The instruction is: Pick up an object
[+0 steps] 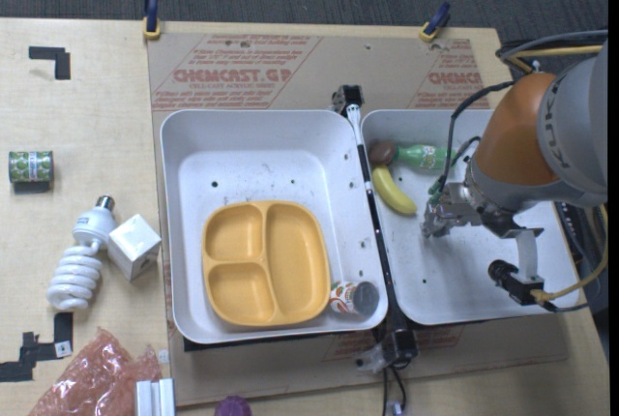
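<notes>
In the right bin [464, 293], a yellow banana [394, 191] lies near the left wall. A green bottle [423, 156] lies on its side behind the banana, with a small brown object [383, 153] beside it. My gripper [437, 216] hangs low over the right bin's floor, just right of the banana's near end and apart from it. Nothing shows in its grasp. The grey arm with the orange band [517, 138] covers the bin's right side. In the left bin [184, 172] sits a yellow divided plate [266, 261], and a small can [354, 298] lies at its near right corner.
Left of the bins on the bench lie a white spiral light bulb [79, 254], a white cube [134, 246], a green can [31, 167] and a red mesh bag [92, 375]. Two blue clamps [151, 13] hold the cardboard's far edge. Cables run by the arm.
</notes>
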Tool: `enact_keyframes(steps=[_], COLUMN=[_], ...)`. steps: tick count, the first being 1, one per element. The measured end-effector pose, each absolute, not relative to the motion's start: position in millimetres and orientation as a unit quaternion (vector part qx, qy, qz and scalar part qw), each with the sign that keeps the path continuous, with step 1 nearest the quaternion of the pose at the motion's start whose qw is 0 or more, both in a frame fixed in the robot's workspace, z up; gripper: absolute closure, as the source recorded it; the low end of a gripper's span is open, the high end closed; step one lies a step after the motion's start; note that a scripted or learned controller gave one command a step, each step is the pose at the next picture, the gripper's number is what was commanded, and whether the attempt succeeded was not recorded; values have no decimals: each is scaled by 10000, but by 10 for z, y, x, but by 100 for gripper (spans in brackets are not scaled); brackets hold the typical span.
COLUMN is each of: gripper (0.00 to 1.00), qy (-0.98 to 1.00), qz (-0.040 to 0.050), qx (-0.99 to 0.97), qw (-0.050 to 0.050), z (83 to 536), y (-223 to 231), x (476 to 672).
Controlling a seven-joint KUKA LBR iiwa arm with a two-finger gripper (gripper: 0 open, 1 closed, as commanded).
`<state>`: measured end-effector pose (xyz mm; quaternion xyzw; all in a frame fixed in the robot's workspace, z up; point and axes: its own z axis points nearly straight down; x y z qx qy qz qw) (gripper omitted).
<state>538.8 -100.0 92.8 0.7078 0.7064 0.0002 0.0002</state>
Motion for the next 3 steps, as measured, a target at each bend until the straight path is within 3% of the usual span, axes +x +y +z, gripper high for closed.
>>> enact_keyframes(steps=[1,2,3], gripper=[0,0,0], qy=[7076,7064,7075], qz=[-1,-2,-1], qx=[7066,7078,7067], qw=[2,0,6], z=[923,923,924], y=[-932,-958,-964], x=[5850,5248,5666])
